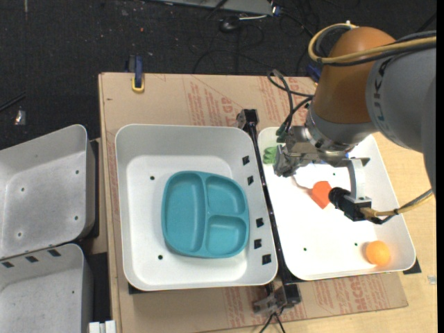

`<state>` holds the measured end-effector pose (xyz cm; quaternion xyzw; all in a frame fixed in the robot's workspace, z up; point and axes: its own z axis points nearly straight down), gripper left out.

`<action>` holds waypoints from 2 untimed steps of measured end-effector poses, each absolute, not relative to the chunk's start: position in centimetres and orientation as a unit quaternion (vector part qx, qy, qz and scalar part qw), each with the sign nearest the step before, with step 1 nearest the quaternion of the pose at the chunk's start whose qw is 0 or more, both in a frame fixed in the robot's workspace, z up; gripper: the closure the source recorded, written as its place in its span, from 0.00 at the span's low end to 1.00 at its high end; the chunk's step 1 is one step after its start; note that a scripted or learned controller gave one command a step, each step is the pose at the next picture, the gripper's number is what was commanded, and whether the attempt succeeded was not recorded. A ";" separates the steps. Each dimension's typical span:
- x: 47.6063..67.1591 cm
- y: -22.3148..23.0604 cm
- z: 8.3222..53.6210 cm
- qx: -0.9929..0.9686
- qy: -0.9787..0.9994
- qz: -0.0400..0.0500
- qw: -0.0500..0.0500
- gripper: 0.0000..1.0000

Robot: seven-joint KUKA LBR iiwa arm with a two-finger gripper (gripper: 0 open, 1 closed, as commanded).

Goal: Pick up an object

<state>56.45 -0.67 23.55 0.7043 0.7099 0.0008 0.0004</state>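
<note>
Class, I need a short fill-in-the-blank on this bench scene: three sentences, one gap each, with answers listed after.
1. The teal divided plate lies in the ____ bin.
2. The orange ball sits near the right bin's ____ corner.
3. The divided plate has ____ compartments.

Answers: left; bottom-right; three

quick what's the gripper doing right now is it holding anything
Gripper: over the right bin, near the orange-red object; its state cannot be told.
</note>
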 end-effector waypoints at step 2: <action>60.3 9.8 23.9 0.704 0.710 0.002 0.001 1.00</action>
